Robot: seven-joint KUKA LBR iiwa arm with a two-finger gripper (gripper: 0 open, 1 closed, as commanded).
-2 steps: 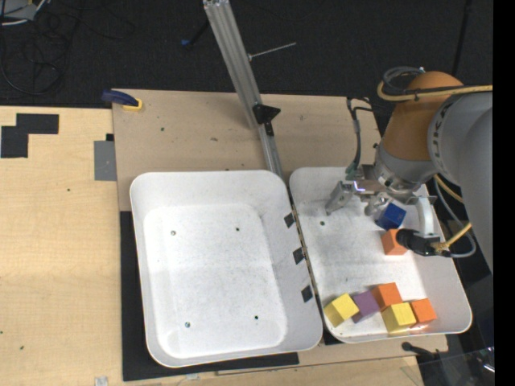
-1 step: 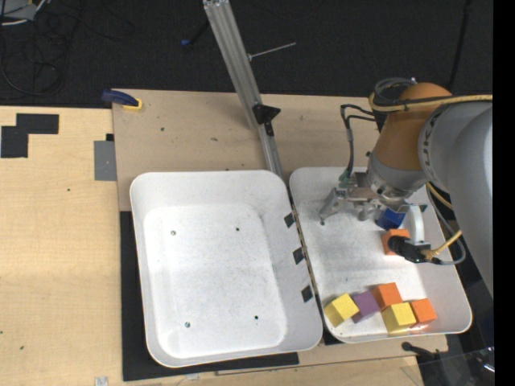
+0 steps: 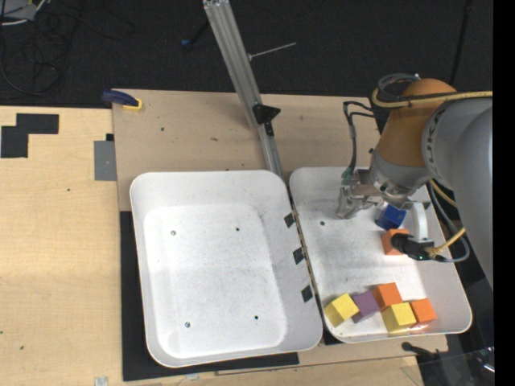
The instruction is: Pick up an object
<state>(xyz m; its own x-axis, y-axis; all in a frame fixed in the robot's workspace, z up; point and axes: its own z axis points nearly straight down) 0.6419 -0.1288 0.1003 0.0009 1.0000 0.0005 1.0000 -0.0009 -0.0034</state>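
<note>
Pincer (image 3: 349,206) of mine sits low in the right bin (image 3: 338,252) — can't tell its state. Blocks — yellow (image 3: 341,307), purple (image 3: 366,303), orange (image 3: 387,294) — cluster at the front edge.

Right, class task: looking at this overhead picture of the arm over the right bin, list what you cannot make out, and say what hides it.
1. Gripper: small, dark and partly under the wrist; finger state unclear.
2. Blue block: mostly covered by the arm, shape unclear.
3. Orange block by it: partly hidden behind a black cable fitting.
4. Purple block: wedged among the yellow and orange blocks, its edges covered.
</note>
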